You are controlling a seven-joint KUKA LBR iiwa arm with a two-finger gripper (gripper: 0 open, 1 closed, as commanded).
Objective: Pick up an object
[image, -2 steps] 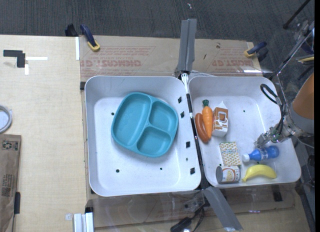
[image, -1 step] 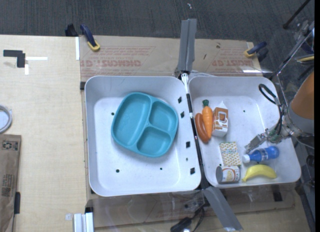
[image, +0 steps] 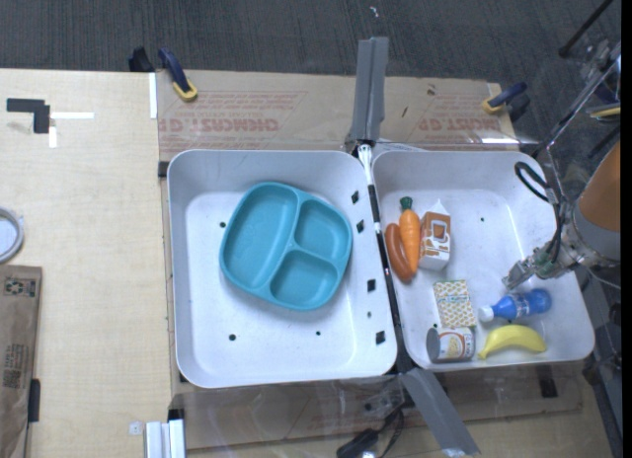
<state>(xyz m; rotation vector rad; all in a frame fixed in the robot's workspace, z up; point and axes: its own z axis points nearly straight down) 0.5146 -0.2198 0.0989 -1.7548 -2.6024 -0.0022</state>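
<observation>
The right bin (image: 494,185) holds several small items. An orange carrot (image: 409,231) lies beside a brown sausage (image: 398,252), with a white and orange carton (image: 435,239) to their right. A patterned yellow box (image: 453,304) and a small can (image: 450,344) lie near the front. A yellow banana (image: 513,341) rests at the front right, and a blue bottle (image: 517,306) lies just behind it. My gripper (image: 530,269) hangs low at the bin's right side, just above and behind the blue bottle. Nothing shows in its grasp.
The left bin (image: 197,347) holds a blue three-compartment plate (image: 286,245). A grey divider post (image: 371,91) stands behind the gap between the bins. Cables (image: 553,190) hang along the right bin's far right edge. Clamps (image: 178,76) sit on the cardboard behind.
</observation>
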